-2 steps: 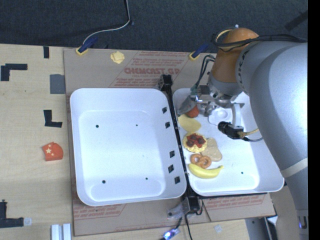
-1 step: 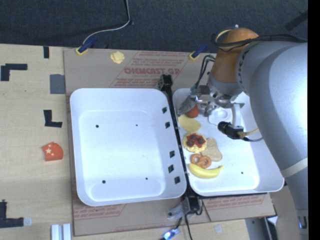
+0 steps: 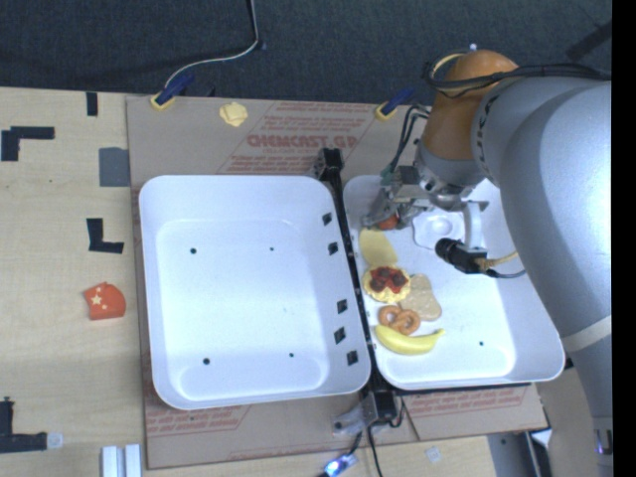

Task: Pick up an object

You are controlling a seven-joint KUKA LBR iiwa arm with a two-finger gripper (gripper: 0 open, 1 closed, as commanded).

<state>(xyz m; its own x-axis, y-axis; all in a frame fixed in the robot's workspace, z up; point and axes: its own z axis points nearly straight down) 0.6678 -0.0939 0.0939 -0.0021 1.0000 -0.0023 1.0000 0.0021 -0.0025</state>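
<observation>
Arm of grey metal with an orange band [image 3: 467,107] reaches over the right shallow white plastic bin [image 3: 497,361], beside the left shallow white plastic bin [image 3: 238,286]. Its two-finger gripper [image 3: 390,212] hangs at the right bin's far left corner; how it is set cannot be told. Below it lie a pale yellow slice [image 3: 376,245], a round red-topped pastry [image 3: 388,283], a yellow banana [image 3: 407,341] and a small brown pretzel [image 3: 399,318].
</observation>
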